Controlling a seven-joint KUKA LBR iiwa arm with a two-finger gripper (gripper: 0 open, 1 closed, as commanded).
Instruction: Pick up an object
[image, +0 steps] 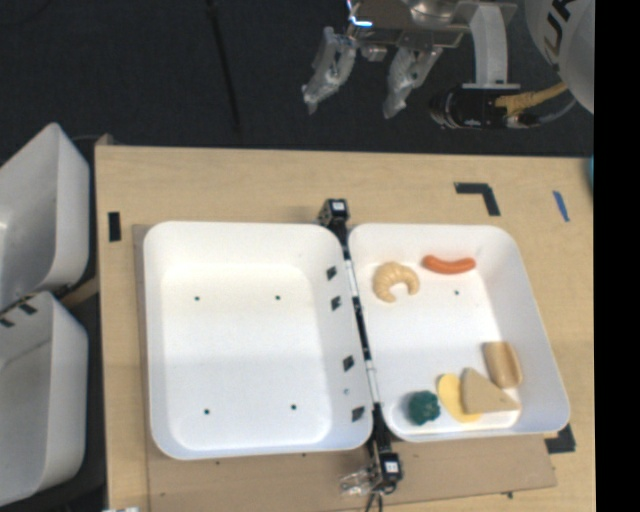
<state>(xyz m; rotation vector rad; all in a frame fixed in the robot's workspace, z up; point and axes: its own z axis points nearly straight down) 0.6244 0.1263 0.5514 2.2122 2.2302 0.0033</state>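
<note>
My gripper hangs high at the top of the camera view, above the far edge of the bench, its two fingers spread apart with nothing between them. In the right bin lie a tan croissant, a red-orange sausage, a brown bread roll, a tan wedge resting on a yellow disc, and a dark green broccoli piece. All these items lie well below and away from the gripper.
The left bin sits beside the right one, joined along a clipped centre seam. White moulded shapes stand off the bench's left edge. Black and blue tape marks dot the wooden board.
</note>
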